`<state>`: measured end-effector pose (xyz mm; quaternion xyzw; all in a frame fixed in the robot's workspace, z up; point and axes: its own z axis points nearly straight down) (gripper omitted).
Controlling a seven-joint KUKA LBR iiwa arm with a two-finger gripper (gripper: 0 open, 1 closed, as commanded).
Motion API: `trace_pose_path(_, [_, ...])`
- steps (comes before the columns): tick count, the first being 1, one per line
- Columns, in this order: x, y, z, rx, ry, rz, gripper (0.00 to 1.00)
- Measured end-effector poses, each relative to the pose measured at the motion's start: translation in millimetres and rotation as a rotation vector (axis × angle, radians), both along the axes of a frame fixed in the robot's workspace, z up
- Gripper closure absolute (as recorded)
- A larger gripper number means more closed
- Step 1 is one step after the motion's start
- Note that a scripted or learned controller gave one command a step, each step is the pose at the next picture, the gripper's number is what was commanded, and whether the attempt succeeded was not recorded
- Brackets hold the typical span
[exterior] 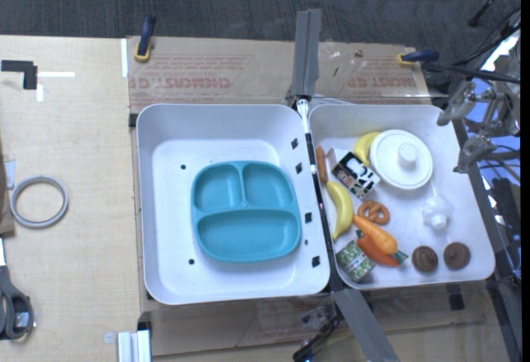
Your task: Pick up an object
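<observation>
The right bin (476,211) holds a jumble of small things. A white round lid (402,158) lies at the back, with a yellow piece (364,145) and a black-and-white packet (356,175) to its left. A banana (339,208), a pretzel (373,211), a carrot (377,240) and a green can (356,262) lie along the left wall and front. Two brown round cakes (426,258) (456,253) and a clear crumpled piece (436,213) sit at the front right. My gripper (476,132) hangs over the bin's right rim, apart from all of them.
The left bin (157,186) holds a teal divided plate (246,211). On the bench at the left lie a grey ring (37,201) and scissors (15,315). Clamps (146,39) (418,58) hold the cardboard behind the bins.
</observation>
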<state>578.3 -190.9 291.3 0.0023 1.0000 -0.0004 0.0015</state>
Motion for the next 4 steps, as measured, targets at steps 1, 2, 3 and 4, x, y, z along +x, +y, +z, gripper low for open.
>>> trace_pose_path(1, [-62.0,-30.9,-198.9,0.0,0.0,0.043,0.0])
trace_pose_path(2, [-29.8,33.3,-199.9,0.001,0.003,-0.138,0.0])
trace_pose_path(3, [-28.1,34.2,-190.2,0.0,-0.001,-0.135,1.0])
trace_pose_path(4, [-50.8,53.1,-109.3,0.0,-0.001,0.231,1.0])
